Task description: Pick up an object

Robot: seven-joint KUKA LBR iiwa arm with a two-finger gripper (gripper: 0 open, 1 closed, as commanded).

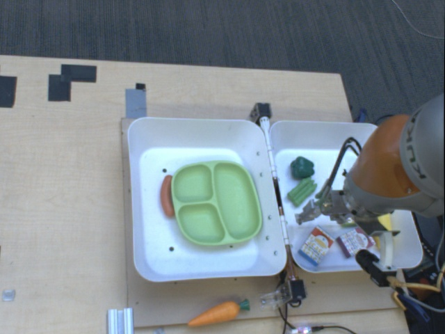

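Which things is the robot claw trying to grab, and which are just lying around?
Could be grabbed, in the right bin under the claw:
green broccoli piece
green ridged piece
small packets

Just lying around:
green divided plate
sausage
carrot outside the bins

light: bright, even | shadows: soft | glare: white bins (pixel 208 134); focus: slightly soft

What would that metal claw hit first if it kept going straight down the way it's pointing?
Probably the small snack packet lying on the right bin's floor, just below the gripper. Depth is hard to judge from this slanted view, so it could touch bare floor beside it.
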